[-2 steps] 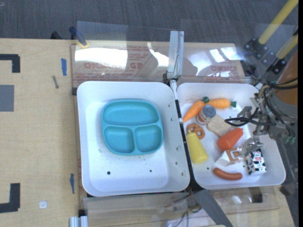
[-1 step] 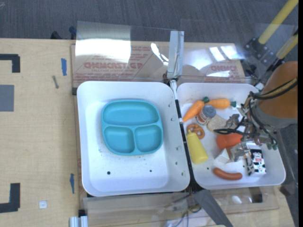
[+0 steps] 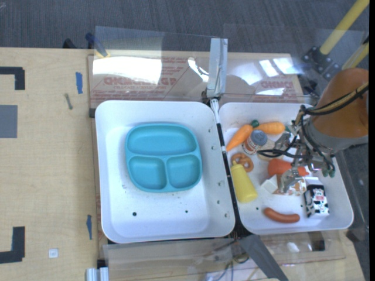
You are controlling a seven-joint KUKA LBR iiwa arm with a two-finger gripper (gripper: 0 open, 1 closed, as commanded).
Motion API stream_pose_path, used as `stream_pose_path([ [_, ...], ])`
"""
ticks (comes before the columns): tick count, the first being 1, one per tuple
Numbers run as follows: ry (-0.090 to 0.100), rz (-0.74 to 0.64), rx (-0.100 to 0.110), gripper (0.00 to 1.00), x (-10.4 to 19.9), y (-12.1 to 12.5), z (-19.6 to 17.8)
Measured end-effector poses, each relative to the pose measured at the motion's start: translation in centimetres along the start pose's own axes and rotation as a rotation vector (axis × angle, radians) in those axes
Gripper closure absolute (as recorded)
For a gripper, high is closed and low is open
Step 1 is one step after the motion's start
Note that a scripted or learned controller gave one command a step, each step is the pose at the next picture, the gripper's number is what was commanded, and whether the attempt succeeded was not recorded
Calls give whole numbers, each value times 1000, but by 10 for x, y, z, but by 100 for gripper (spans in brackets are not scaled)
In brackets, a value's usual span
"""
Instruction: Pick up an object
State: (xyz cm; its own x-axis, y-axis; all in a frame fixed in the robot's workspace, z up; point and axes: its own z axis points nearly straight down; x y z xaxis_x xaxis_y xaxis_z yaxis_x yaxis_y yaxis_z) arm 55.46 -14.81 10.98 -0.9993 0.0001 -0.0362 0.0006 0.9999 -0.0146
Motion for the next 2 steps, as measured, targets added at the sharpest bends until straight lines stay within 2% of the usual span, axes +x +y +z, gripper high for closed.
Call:
stream_pose_path([
  [1,-6,352,-6,0,-75,33,1],
  [2,-23,374,-11,0,-47,36,0],
])
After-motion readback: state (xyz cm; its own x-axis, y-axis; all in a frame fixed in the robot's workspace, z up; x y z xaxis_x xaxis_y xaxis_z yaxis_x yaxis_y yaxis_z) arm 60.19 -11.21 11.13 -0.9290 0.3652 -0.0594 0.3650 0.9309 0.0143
